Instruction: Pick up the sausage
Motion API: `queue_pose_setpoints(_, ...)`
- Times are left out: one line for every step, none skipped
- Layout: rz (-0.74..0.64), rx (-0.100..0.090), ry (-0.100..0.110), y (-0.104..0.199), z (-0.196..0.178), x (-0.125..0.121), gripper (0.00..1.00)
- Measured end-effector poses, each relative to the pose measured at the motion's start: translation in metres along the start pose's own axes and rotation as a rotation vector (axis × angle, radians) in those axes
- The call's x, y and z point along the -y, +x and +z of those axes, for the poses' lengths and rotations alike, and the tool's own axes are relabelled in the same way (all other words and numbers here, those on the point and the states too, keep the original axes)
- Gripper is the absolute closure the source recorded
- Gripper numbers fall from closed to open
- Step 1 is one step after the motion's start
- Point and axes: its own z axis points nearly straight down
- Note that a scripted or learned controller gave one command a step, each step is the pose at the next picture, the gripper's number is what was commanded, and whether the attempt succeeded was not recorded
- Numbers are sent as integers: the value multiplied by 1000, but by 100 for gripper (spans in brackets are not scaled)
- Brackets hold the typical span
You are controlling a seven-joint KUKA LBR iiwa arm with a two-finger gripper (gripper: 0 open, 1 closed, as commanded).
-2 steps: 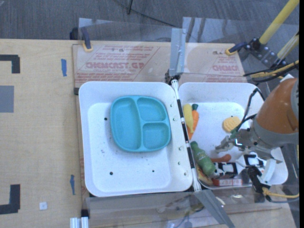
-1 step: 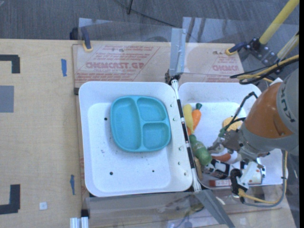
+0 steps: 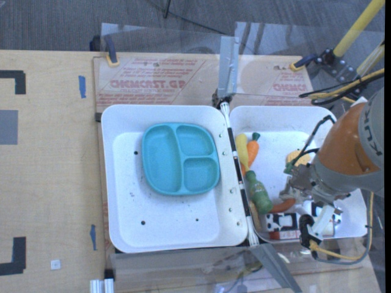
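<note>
Camera view, nearest edge first: where is the sausage?

— In the right bin (image 3: 348,224), near its front wall. The sausage (image 3: 282,206) lies just beyond a black-and-white carton (image 3: 281,221), with its right end tucked under the gripper (image 3: 297,188).

— How would it handle?

— It looks like a light toy, smooth and rounded, so probably slippery (and likely to roll). A grasp across its middle, squarely over the short axis, seems safest. The green bottle (image 3: 258,194) just to its left leaves little room on that side.

— And the arm?

— It reaches in from the right, its orange band (image 3: 342,148) above the wrist, and the wrist points down and left at the sausage. The gripper hangs right over the sausage's right end. Whether it is released or clenched cannot be told, and no grasp is visible.

— Anything farther back?

— A carrot (image 3: 252,149) and a yellow piece (image 3: 242,148). A teal tray (image 3: 181,159) sits in the left bin (image 3: 122,182).
</note>
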Motion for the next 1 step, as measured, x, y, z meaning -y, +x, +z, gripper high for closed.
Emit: queue_pose_setpoints(114,-1,24,65,-85,28,100)
